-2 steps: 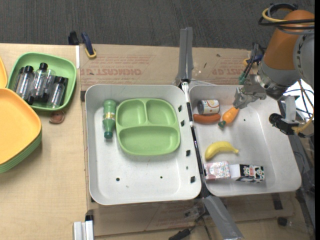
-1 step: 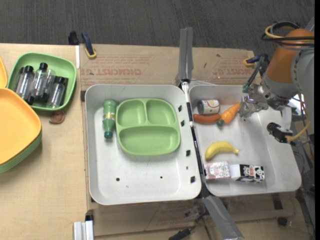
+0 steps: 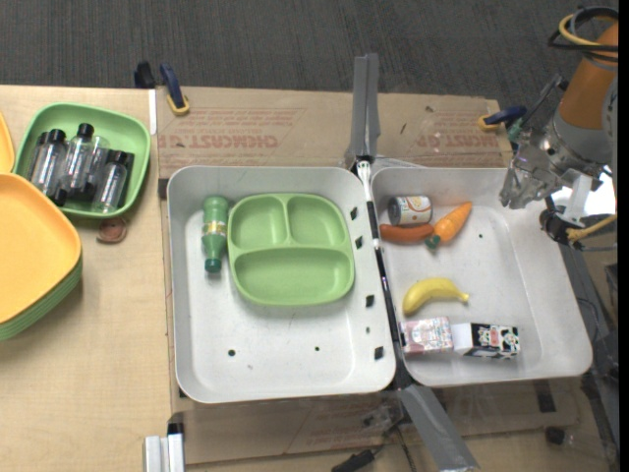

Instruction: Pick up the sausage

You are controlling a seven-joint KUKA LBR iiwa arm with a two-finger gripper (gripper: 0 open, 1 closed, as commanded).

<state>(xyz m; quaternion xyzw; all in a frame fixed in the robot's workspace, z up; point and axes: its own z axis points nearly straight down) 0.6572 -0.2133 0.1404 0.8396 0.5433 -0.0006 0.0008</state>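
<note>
I see the sausage (image 3: 405, 232) lying in the right bin (image 3: 550, 303), close to that bin's left wall at about ten o'clock from the bin's middle. It is a reddish-orange link lying roughly flat, left to right. A small can (image 3: 410, 209) on its side sits just above it at twelve o'clock, touching or nearly touching it. A toy carrot (image 3: 451, 222) rests at the sausage's three o'clock end, tilted up toward one o'clock, its green tip down against the sausage.

From my seat the end effector (image 3: 521, 187) hangs at the right bin's upper right corner, at about two o'clock from the sausage and well apart from it. I cannot tell how it is set; the view is too dark and cluttered there. Nothing sits in it that I can make out. The arm (image 3: 590, 96) rises behind it with its orange band.

Lower in the same bin I see a banana (image 3: 434, 293) at about six o'clock from the sausage, and below that a small pink carton (image 3: 428, 335) and a black-and-white carton (image 3: 489, 340) side by side near the front wall.

The left bin (image 3: 197, 352) holds a green divided plate (image 3: 291, 248) with a green bottle (image 3: 214, 232) just beside it at nine o'clock. On the surface (image 3: 88, 391) to the far left stand a green tray of dark bottles (image 3: 82, 160) and a stack of orange plates (image 3: 34, 264).
</note>
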